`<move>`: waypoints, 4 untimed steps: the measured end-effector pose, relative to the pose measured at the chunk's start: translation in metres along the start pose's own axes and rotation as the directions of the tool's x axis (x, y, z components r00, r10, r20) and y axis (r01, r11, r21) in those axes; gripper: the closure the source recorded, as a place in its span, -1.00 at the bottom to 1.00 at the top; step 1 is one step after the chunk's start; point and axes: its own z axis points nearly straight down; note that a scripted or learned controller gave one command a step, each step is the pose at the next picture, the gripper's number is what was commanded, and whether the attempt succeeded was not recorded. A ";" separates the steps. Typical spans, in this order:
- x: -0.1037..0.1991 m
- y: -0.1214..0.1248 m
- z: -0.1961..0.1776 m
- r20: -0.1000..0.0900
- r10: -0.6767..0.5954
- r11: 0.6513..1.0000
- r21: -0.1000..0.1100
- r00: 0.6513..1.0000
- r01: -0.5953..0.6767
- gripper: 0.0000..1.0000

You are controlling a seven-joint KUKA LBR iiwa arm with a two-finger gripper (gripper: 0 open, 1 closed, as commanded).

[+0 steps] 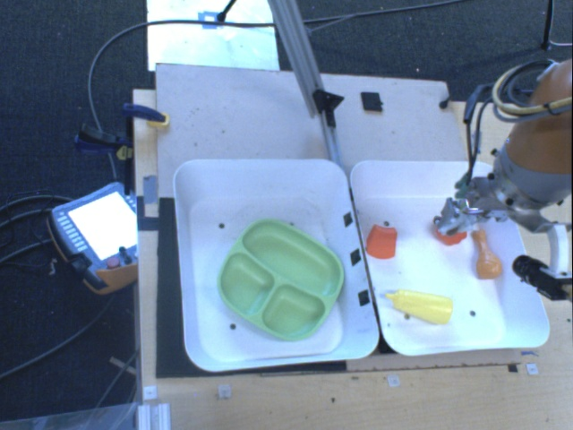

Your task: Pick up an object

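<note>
Red toy, judged light, rigid and smooth plastic, sits under the gripper, best taken across its middle; finger state cannot be told.

The grey KUKA arm with its orange band enters from the right edge of the frame, wrist bent downward toward the middle right. Its metal two-finger gripper hangs low at the frame's right-centre, pointing down.

Grey arm, orange band, looped cables
</note>
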 end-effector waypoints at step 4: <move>0.152 -0.023 -0.007 -0.004 -0.007 1.000 0.008 1.000 0.007 1.00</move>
